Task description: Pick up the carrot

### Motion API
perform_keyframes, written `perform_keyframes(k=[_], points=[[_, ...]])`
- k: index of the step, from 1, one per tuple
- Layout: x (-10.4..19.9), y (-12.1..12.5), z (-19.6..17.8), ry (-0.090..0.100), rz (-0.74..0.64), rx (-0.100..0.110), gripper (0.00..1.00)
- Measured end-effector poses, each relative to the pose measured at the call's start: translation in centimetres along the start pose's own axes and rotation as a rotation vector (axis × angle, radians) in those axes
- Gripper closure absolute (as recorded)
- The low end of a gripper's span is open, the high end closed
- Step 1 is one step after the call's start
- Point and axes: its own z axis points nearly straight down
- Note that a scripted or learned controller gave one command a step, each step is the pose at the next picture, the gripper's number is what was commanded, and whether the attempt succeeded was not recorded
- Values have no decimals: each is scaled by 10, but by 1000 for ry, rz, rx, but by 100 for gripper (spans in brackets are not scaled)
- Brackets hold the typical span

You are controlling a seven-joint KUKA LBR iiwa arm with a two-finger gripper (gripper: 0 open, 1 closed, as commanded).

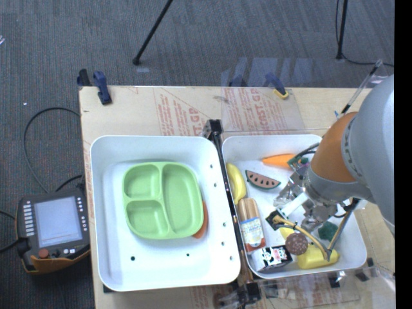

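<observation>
Two bins faced you; your gripper (297,212) hung in the right bin (254,145), apart from the carrot (278,160) (jaw state couldn't be told).

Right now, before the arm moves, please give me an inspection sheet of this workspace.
Surface: wooden bench bearing left bin and right bin.
Job's things: carrot lies at the right bin's far side, apart from the gripper.
Clutter: green plate in left bin; banana, watermelon slice, bottle, milk carton in right bin.
Grippers: gripper low over the right bin.
Cables: black cable on the floor.
Surroundings: pendant, tripod legs, carpet.
</observation>
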Motion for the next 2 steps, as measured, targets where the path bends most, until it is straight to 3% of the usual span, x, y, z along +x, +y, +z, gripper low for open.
perform_keyframes(k=[1,2], points=[[49,36,0,0,129,1,0],[89,46,0,1,280,1,0]])
